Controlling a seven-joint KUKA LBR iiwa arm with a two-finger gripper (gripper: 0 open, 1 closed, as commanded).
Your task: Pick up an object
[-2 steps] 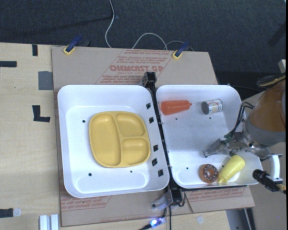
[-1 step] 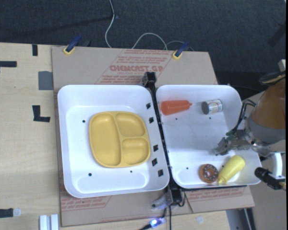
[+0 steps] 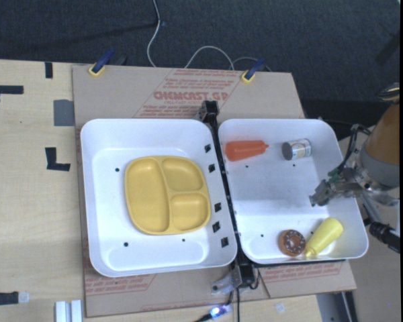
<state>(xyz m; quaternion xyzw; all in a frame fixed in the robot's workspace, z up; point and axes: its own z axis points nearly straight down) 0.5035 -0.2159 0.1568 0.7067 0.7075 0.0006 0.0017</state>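
Doughnut [image 3: 293,242] and yellow bottle [image 3: 324,237] lie loose at right bin's [image 3: 275,190] front edge; end effector [image 3: 320,196] hovers nearby, grip state indeterminate.

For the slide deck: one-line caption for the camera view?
Gripper at right bin's edge; carrot, can, donut inside; yellow plate left.

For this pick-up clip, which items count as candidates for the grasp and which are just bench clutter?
Job in hand:
gripper, at the right bin's right edge
orange carrot
small metal can
doughnut
yellow bottle

Lying about:
yellow divided plate in the left bin
cardboard sheet
white cable
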